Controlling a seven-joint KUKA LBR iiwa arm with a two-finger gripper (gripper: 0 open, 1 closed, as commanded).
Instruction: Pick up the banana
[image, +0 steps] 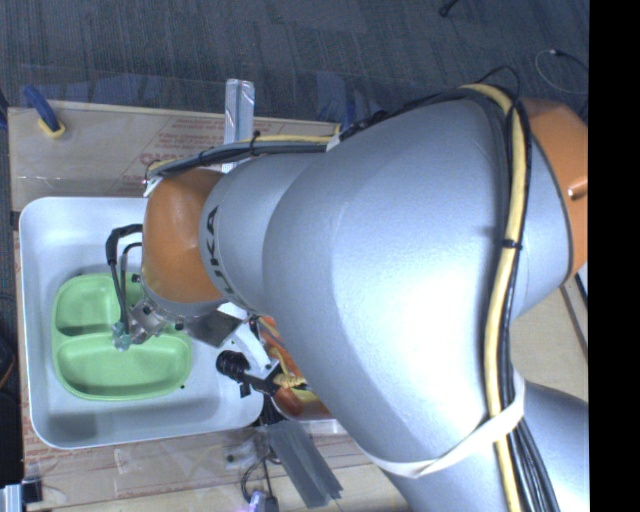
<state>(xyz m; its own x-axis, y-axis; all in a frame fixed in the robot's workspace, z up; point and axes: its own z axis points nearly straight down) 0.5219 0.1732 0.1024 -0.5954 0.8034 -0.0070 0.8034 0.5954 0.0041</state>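
Note:
My gripper (125, 338) hangs low in the left white bin (38, 300), over the middle ridge of a light green two-compartment tray (95, 345). Its tip is right at the green surface. The grey arm (400, 280) with its orange band (175, 245) reaches in from the right and hides the right bin and most of the bench. At the arm's lower edge, a small orange and red thing (290, 390) peeks out; I cannot tell what it is.
The green tray takes up the left half of the left bin, with bare white floor (70, 230) behind it. A blue and yellow clamp (45, 112) sits at the bench's far left corner. A grey metal post (239, 105) stands at the back edge.

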